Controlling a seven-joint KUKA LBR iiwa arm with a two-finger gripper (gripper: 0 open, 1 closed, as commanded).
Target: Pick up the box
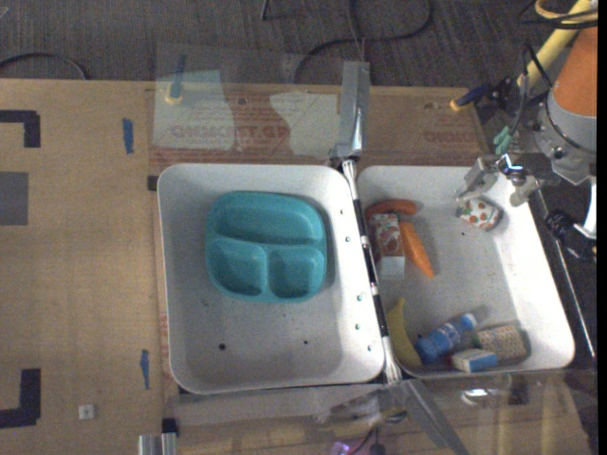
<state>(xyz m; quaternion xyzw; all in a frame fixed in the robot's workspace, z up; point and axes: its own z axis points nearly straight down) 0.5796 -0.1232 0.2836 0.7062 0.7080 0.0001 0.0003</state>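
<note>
At the right bin's [555, 297] near wall, a pale block [474, 359], a brown speckled block [503, 339] and a blue bottle [446, 335] lie bunched together. They are too small and blurred to tell what each is. A banana [402, 336] curves just beside them at the bin's near-left corner, its lower end cut off by the wall. Farther in, along the bin's left wall, a red-and-white carton [386, 240] lies touching an orange carrot [415, 249]; a second orange-red piece [392, 207] sits at their far end, shape unclear.

Toward the bin's far-right corner is the box [481, 213], small, white with red marks. It sits directly under the gripper [495, 182], on its near-left side, seeming to touch it. Whether the box is gripped or lies on the bin floor cannot be told, and neither can how far the gripper is open. The arm [574, 93] is cut off at the frame's right edge.

Left of the right bin, the left bin [180, 282] holds a teal divided tray [268, 245]. Beyond the right bin's far wall lie a clear sheet [247, 112] and dark cables [384, 8].
</note>
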